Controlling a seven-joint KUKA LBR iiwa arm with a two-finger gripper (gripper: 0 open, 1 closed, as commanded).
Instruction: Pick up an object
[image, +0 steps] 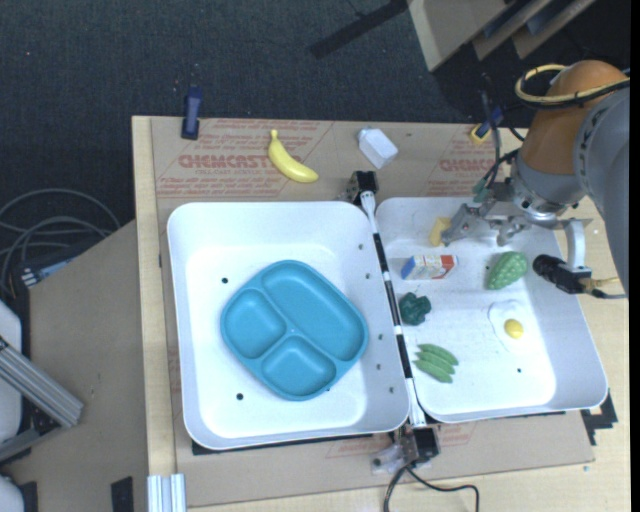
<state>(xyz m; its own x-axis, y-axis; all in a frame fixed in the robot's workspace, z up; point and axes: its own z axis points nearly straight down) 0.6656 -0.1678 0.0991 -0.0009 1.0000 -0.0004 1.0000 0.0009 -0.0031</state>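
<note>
The arm (575, 130) is cut off by the right edge.

Floor: dark blue-grey carpet (90, 60)
Bench: pale wooden board (160, 300), red print
Left edge: looped grey cables (50, 240)

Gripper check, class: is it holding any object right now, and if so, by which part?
It cannot be told. The gripper hangs over the far end of the right bin, near a small yellow piece, but no object shows between its fingers.
</note>
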